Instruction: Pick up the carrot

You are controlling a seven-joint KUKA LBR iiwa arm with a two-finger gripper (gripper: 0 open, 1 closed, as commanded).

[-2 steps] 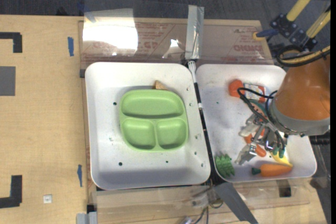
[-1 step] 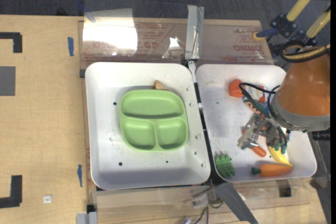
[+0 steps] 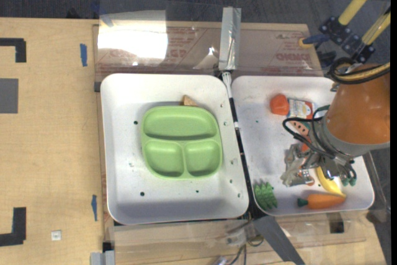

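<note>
The carrot, orange with a small green top at its left end, lies on its side near the front edge of the right bin. My gripper hangs low over the bin's middle, just up and to the left of the carrot, with cables draped around it. The orange band of the arm covers the bin's right side. Nothing is visibly held.
A yellow banana lies right behind the carrot. A green leafy vegetable sits at the front left of the right bin, a red-orange item and a packet at the back. The left bin holds a green divided plate.
</note>
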